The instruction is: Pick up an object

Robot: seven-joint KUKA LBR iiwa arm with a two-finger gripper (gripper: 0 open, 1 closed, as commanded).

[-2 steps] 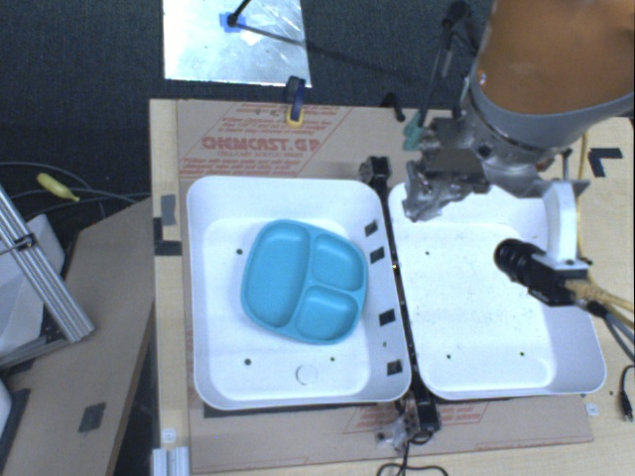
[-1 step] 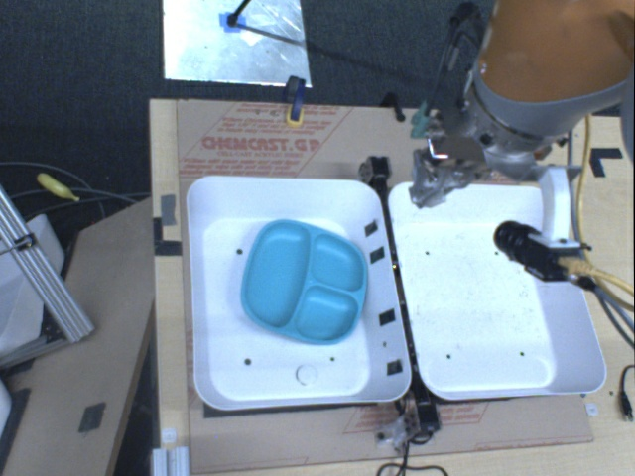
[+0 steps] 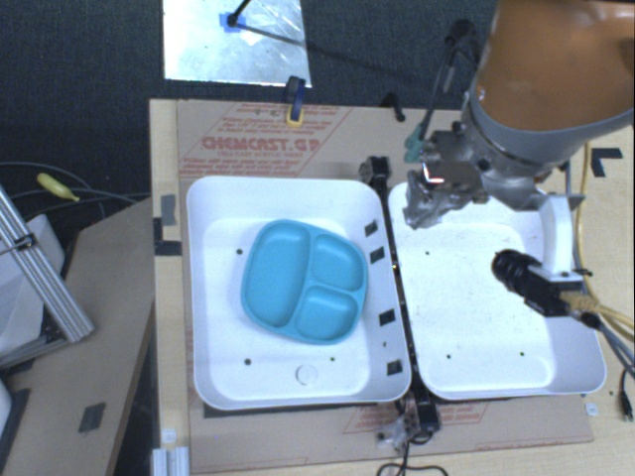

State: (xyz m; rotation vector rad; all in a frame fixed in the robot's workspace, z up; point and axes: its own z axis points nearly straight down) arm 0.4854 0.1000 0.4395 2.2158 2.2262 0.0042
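A blue divided plate [image 3: 303, 281] lies flat in the middle of the left bin [image 3: 218, 365]. My gripper [image 3: 421, 212] hangs over the far left corner of the right bin [image 3: 496, 365], close to the divider between the bins. It is to the right of the plate and apart from it. The grey wrist and the orange band above it cover the bin's far edge.
Both white bins sit side by side on a cardboard sheet [image 3: 263, 137]. Black clips [image 3: 377, 256] line the divider between them. A shiny foil sheet [image 3: 238, 28] lies on the dark floor behind. A metal frame [image 3: 40, 276] stands at the left.
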